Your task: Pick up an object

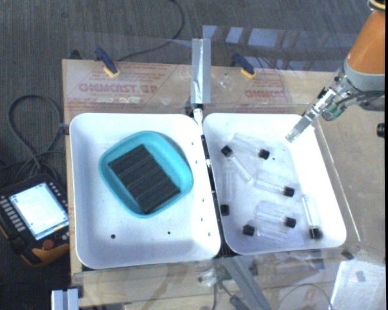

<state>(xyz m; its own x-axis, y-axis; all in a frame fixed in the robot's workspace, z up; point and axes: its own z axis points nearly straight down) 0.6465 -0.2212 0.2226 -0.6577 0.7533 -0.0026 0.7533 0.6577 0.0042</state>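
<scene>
Two white bins sit side by side on the bench. The left bin point(90, 237) has a blue dish point(110, 163) in it, and a black ridged block point(144, 178) lies tilted inside the dish. Both sit a bit toward 12 o'clock in that bin.

The right bin point(333, 228) holds a bunch of clear little bottles with black caps. They are hard to see because they are see-through — mostly the caps show up. One bottle point(246, 146) lies near the bin's 11 o'clock corner, with caps at both ends of that spot. Another bottle point(271, 186) lies in the middle, its cap pointing to 3 o'clock. A wider clear bottle point(271, 219) sits toward 6 o'clock, and one more bottle point(308, 217) lies close to the wall at 4 o'clock.

The arm point(368, 44) comes in from the 2 o'clock side, grey with an orange part on top. Its gripper point(292, 135) points down and toward 8 o'clock, with the tip over the 1 o'clock corner of the right bin. The tip looks like one thin strip, so the claw looks narrow — nothing is between its fingers. It is near the bottle with the cap at 12 o'clock, but not touching it.
</scene>
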